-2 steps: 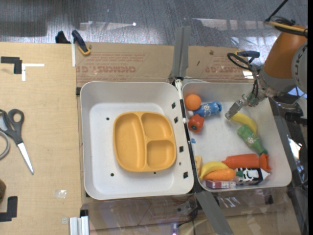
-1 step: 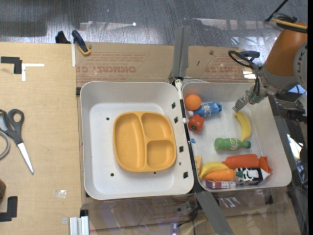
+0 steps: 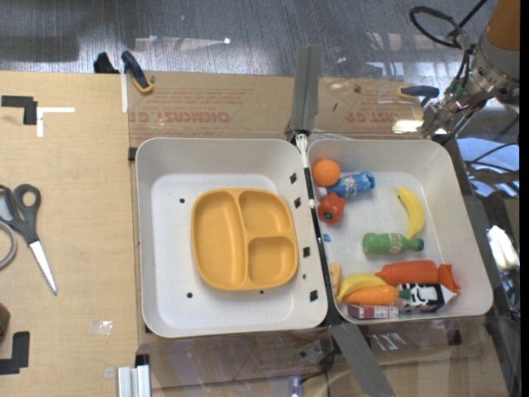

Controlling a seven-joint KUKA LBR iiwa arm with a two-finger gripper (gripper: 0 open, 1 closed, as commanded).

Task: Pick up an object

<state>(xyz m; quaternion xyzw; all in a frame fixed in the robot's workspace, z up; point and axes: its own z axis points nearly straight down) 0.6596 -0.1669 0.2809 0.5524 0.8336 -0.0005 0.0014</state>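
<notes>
Arm: grey KUKA arm with an orange band (image 3: 506, 19), at the upper right corner, above the far right corner of the right bin.
Gripper: metallic two-finger gripper (image 3: 446, 110), poised over the far rim of the right bin; whether it is parted or closed I cannot tell, and nothing is seen in its grasp.
Left bin: shallow white plastic bin (image 3: 161, 246) with rounded corners and a smooth matte floor.
Plate: yellow-orange plastic divided plate (image 3: 245, 239), rounded square, three compartments, lying flat in the middle of the left bin.
Right bin: shallow white plastic bin (image 3: 463, 213), just beside the left bin, holding the task's things.
Orange ball: smooth round orange ball (image 3: 326, 172), near the far left corner.
Blue bottle: small blue plastic bottle (image 3: 354, 185) on its side, touching the ball.
Tomato: red round toy (image 3: 331, 208) with a dark stem end, just below the ball.
Banana: curved yellow toy banana (image 3: 411, 212), apart toward the right.
Green bottle: green plastic bottle (image 3: 392, 243) on its side, mid-bin.
Near cluster: orange-red carrot-shaped toy (image 3: 411, 271), a second yellow banana (image 3: 359, 284) and a black-and-white carton (image 3: 421, 297), crowded along the near wall.
Bench: tan wooden board (image 3: 66, 246) at left, brown printed cardboard (image 3: 215, 118) behind the bins.
Scissors: grey-handled metal scissors (image 3: 31, 230) lying on the board.
Floor: grey ridged flooring (image 3: 248, 7) beyond the bench.
</notes>
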